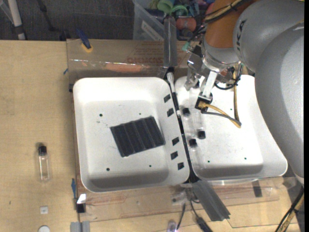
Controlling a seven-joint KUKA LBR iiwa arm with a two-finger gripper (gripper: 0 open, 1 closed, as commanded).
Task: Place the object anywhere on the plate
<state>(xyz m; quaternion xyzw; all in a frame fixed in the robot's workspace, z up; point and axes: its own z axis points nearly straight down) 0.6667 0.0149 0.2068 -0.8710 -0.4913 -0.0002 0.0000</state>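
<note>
- Gripper hangs over the far left corner of the right bin, close to the divider. Cannot tell whether it is spread or closed, and nothing can be seen held in it.
- Object, by my reading, is the small black piece on the right bin floor, nearer the camera than the gripper and near the divider. It is too small to make out its shape. Other dark specks lie beside it along the divider, and I cannot tell whether they are parts or clips.
- Plate, by my reading, is the dark ribbed slab, lying flat mid-floor in the left bin. It sits askew to the walls and apart from all of them.
- Handling (judgement): the piece is probably light and stiff and not fragile. It is likely to skid on the smooth white floor if nudged off-centre. Best taken from straight above, across its narrow width and centred.
- Surface (judgement): the ribs run along the slab's length. A small piece should settle into a groove rather than roll off, so a low release ought to do.
- Room: the divider crowds the piece on one side, while the rest of the right bin floor around it is open. The carry must lift over the divider.
- The slab offers a wide target, well away from the bin rims.
- Off-bin: a vial on the bench and a tub behind, neither in the path.
</note>
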